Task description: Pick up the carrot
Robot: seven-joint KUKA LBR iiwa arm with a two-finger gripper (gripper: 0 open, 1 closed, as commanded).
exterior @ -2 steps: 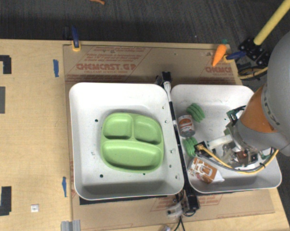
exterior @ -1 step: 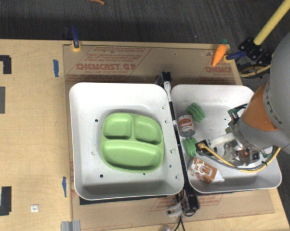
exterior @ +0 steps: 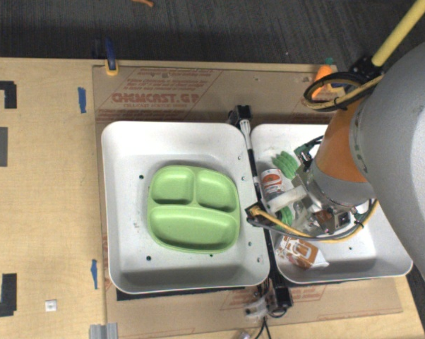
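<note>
Carrot: I can't pick it out in cluttered right bin [exterior: 382, 263]; end effector [exterior: 306, 210] state unclear; green plate [exterior: 194, 209] in left bin [exterior: 121, 189].

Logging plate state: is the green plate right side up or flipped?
Right side up: green plate shows its three hollow sections, lying in the left bin.

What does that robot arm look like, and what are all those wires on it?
The arm is a thick, rounded grey tube with an orange band above the wrist. Yellow and black cables loop beside it, and more run around the cluttered metal wrist lower down.
</note>
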